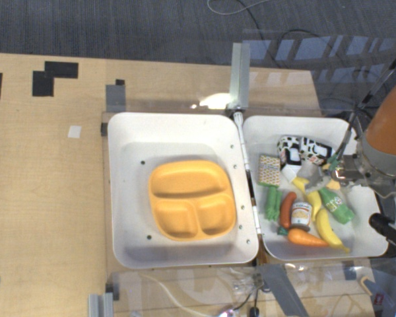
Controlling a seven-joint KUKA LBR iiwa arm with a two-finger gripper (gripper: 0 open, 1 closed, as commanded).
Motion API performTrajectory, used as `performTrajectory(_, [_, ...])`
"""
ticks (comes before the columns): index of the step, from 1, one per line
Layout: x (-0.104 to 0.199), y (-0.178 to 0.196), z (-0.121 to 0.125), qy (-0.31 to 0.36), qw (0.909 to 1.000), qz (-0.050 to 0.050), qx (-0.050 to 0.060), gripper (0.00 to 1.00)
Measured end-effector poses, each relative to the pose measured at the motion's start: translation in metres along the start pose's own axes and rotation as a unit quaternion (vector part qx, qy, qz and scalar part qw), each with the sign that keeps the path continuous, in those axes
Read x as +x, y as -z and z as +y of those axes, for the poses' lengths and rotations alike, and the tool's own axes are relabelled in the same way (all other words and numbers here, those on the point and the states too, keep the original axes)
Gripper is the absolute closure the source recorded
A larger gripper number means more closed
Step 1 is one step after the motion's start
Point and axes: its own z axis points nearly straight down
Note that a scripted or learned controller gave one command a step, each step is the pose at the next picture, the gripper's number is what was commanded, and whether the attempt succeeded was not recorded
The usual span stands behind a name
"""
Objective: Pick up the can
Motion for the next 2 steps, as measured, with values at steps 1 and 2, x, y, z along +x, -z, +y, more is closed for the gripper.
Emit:
performTrajectory(1, [-0.065,-0.092,-0.023,-0.028,0.9996,0.0,-0.001,0.0])
performTrajectory(2, [-0.057,0.109,-0.018,-0.039,0.9992,-0.001,-0.002,0.0])
